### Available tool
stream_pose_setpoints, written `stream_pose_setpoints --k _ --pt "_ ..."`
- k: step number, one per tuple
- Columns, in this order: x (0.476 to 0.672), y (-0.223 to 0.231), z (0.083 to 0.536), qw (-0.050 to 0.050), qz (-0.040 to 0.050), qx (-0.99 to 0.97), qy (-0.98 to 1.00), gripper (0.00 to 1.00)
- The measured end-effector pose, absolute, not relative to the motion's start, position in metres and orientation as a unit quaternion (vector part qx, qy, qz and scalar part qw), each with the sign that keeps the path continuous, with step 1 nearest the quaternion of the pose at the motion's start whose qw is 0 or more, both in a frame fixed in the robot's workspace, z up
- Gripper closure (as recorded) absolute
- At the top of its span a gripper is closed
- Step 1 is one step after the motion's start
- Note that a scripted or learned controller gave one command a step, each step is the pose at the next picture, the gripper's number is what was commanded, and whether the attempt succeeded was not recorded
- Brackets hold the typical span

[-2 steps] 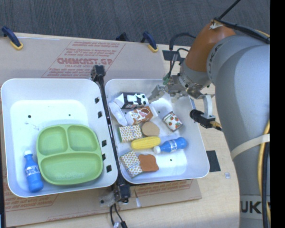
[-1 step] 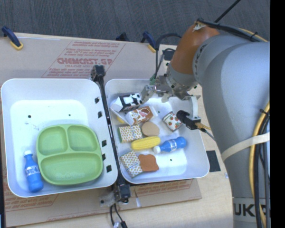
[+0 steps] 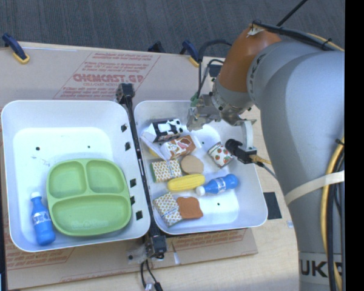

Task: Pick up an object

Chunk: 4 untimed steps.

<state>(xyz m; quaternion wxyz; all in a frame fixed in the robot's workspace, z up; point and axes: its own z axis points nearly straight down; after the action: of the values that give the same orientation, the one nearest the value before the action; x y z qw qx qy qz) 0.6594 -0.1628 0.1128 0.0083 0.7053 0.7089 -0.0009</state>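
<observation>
The tool point(image 3: 197, 117) hung over the far edge of the right bin point(image 3: 255, 206), its state impossible to tell, while the nearest object, a black-and-white cow point(image 3: 167, 128), lay just to its left, long axis across the bin.

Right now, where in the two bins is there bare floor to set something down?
Left bin: bare floor behind the green divided plate; blue bottle at its front left. Right bin: a bare patch at the front right, below the other blue bottle. Crowded around the corn cob, under the gripper.
</observation>
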Motion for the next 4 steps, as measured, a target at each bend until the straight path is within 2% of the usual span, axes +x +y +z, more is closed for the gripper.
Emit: stream_pose_setpoints --k 1,2,3,4 --pt "0.628 -0.114 0.217 0.000 0.0008 0.705 0.709 1.00" --pt "0.612 -0.101 0.221 -0.002 -0.0010 0.705 0.710 1.00" --pt "0.644 -0.084 0.205 0.000 -0.0010 0.705 0.710 1.00" --pt "0.644 -0.084 0.205 0.000 -0.0008 0.705 0.709 0.00"
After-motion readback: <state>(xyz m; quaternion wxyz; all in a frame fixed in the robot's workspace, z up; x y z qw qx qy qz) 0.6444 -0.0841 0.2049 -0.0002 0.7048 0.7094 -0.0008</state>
